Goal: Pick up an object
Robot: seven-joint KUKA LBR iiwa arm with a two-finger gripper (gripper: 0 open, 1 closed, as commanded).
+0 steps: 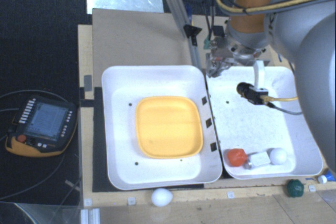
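Square yellow plate [169, 127] lies flat in left bin [113, 128]; gripper [215, 68] finger state unclear

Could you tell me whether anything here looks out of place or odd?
Two things lie outside the bins: a white egg-shaped object on the bench edge below the left white bin, and a dark green ball below the right white bin. Nothing looks spilled or damaged.

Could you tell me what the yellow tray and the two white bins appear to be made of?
Yellow tray: likely moulded plastic, matte, with rounded corners and soft sheen. Left bin and right bin: probably thin formed plastic, smooth and slightly glossy, judging by their curved rims.
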